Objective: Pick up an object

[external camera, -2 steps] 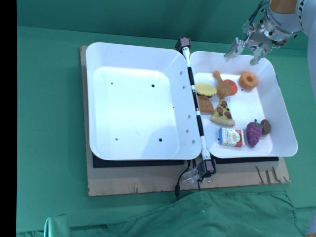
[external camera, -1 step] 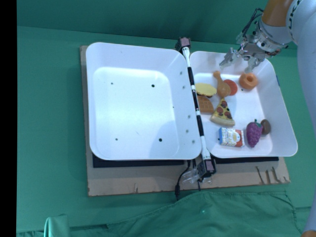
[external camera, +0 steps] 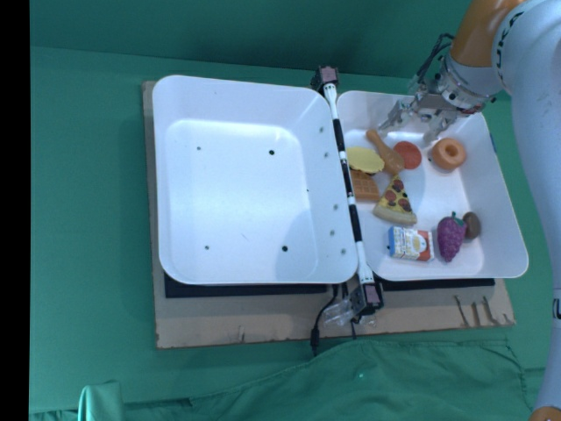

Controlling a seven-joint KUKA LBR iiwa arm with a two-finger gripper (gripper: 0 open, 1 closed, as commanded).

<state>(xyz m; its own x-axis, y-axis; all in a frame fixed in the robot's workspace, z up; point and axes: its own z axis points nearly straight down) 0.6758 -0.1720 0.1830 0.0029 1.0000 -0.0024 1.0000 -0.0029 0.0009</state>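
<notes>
The right bin (external camera: 500,202) holds several toy foods: a brown drumstick (external camera: 384,150), a red disc (external camera: 408,154), an orange donut (external camera: 448,153), a yellow piece (external camera: 364,159), a waffle (external camera: 364,185), a pizza slice (external camera: 395,202), a small carton (external camera: 410,244), purple grapes (external camera: 450,237) and a brown lump (external camera: 472,224). My gripper (external camera: 409,124) hovers over the bin's far part, just above the drumstick and the red disc. Its fingers (external camera: 391,120) are spread apart and open, with nothing between them.
The left bin (external camera: 175,112) is beside the right one, split from it by a black-and-white bar (external camera: 344,182). Both bins rest on a cardboard sheet (external camera: 245,331) on green cloth. The arm comes in from the upper right.
</notes>
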